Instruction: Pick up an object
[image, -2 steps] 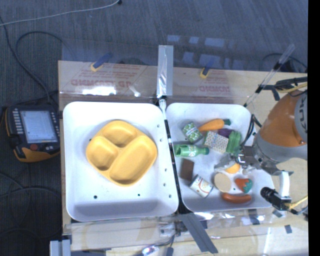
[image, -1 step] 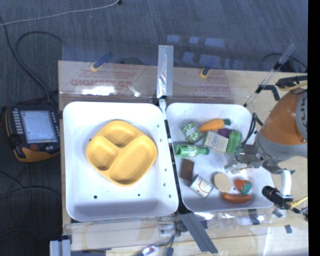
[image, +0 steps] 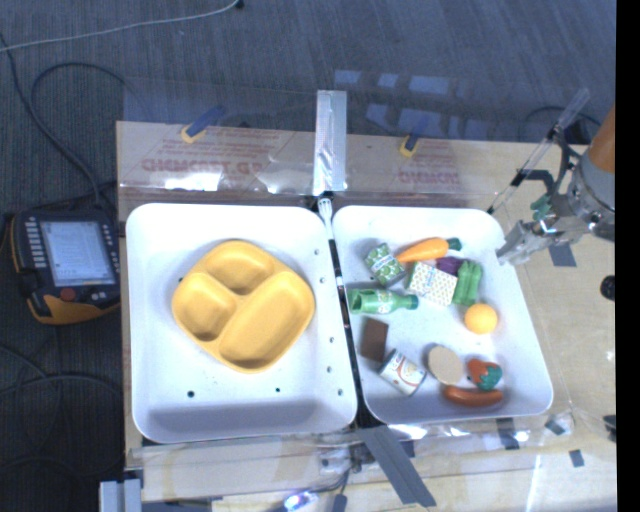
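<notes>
Two bins (image: 140, 330): yellow tray (image: 243, 303) left, toys right.

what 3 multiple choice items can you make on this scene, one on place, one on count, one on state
1. Where does the yellow divided plate lie?
A. left bin
B. right bin
C. on the floor

2. How many sections does the plate have?
A. two
B. three
C. five

3. Where is the pincer?
A. over the right bin's far right rim
B. deep in the left bin
C. pressed on the plate

Answers: 1 A, it sits in the left bin. 2 B, three hollows show. 3 A, it hangs by the right bin edge, near the carrot.
</notes>
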